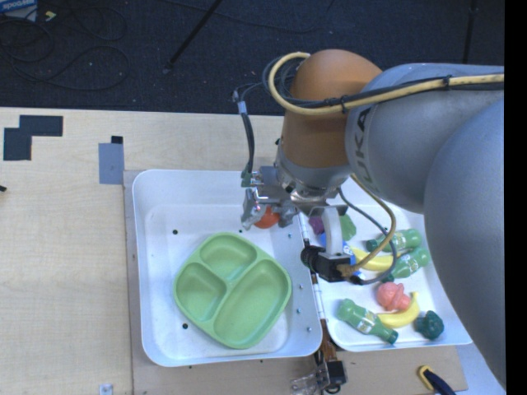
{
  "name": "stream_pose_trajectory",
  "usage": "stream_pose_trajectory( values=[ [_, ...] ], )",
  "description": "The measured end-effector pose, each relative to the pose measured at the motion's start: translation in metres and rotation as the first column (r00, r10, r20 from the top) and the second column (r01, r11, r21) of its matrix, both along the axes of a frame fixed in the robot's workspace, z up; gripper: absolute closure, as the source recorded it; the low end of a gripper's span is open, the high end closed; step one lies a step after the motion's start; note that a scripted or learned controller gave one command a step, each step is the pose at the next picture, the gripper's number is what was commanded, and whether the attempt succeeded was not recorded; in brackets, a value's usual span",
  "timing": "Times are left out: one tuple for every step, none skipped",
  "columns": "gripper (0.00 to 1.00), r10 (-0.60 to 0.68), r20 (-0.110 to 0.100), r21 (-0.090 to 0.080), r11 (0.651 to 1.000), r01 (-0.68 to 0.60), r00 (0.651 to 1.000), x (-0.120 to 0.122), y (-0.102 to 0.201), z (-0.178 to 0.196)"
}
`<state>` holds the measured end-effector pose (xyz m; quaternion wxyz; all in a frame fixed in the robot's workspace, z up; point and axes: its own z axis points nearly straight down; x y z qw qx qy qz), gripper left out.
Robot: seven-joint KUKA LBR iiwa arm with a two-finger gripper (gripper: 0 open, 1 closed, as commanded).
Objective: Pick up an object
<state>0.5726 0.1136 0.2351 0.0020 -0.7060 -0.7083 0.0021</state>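
Orange object [266,218] sits just beneath the tool [262,208], whose grip state I cannot tell.

Two shallow white plastic bins sit side by side on the pale wooden bench [58,262]. In the left bin [152,212], a green three-compartment plastic plate [232,290] lies toward 5 o'clock. The right bin [362,340], at 3 o'clock from it, holds a green plastic bottle [366,320], with a yellow plastic banana [401,315] just beside it at 3 o'clock.
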Motion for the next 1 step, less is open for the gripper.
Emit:
stream_pose_trajectory(
  values=[
    [1.00,-0.002,0.002,-0.001,1.000,0.002,1.000,0.0575,0.0358,0.0159]
  ],
)
